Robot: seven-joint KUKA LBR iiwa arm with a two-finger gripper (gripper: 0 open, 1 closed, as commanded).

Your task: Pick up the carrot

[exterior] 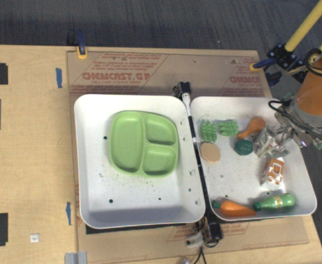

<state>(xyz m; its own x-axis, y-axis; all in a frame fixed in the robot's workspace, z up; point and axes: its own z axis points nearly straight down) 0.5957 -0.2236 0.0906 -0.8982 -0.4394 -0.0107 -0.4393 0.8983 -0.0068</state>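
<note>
One carrot [236, 208] lies lengthwise along the bin's near wall, tip right; gripper [274, 142] state unclear.

Quick count: two white bins, the left bin [89, 164] and the right bin [306, 191]. One green divided plate [144, 143] with three sections. One carrot [235, 207], one green bottle [275, 203], two small green leafy pieces [208, 131] [228, 127], one tan round disc [209, 152], one orange-and-teal toy [247, 136], one orange-and-white packet [274, 170]. One arm with one end effector [276, 139].
</note>
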